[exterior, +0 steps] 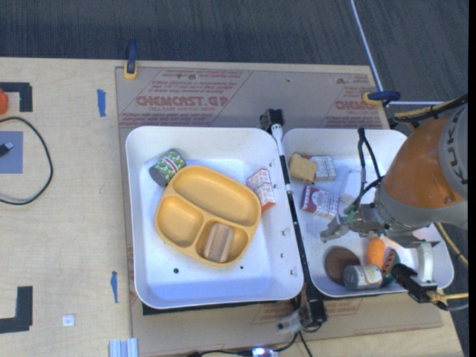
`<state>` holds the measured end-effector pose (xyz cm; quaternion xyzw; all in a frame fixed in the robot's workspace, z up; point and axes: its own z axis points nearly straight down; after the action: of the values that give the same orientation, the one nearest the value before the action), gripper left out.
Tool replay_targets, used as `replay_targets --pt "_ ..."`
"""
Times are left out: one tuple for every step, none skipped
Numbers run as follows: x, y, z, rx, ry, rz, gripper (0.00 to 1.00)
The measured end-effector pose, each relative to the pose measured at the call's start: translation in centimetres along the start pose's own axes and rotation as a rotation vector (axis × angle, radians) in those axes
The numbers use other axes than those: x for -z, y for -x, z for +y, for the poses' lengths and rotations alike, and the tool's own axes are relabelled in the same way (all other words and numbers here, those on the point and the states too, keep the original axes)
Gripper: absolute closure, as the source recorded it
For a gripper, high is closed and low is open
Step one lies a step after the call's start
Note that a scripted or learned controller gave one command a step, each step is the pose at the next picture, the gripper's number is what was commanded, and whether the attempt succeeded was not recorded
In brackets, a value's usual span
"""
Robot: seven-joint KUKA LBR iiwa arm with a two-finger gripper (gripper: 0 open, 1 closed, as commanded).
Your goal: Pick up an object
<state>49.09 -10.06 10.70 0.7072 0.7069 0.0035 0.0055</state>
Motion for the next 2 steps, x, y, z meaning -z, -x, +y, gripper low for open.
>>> replay_targets --pt "-2.1 -0.5 -1.0 0.001 -0.008 0.003 0.00" --pt "-1.0 -0.5 -0.8 0.001 -0.001 0.000 1.00"
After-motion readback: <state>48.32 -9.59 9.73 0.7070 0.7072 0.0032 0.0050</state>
